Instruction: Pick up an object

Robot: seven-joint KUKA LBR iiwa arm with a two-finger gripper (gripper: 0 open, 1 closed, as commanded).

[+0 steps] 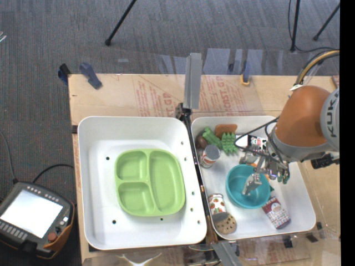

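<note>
A blue bowl (244,195) is being kept in the right bin (302,204), towards its front, and the gripper (253,185) is being held directly over it, its tip being seen against the bowl's inside. Whether the pincer is wide or narrow cannot be told from this slant, and nothing is being seen clasped in it. A red packet (276,213) is being seen just beside the bowl, at its front right. To the bowl's front left, a patterned can (217,203) and a brown speckled disc (224,223) are being kept near the bin's front edge. Behind the bowl, a small cup (210,155), a green spiky toy (219,139), an orange-brown piece (226,129) and a black-and-white card (255,142) are being crowded together. In the left bin (91,148), a green divided plate (150,182) is being kept flat at the middle. On the floor at far left, a handheld screen unit (33,218) is being left lying.
</note>
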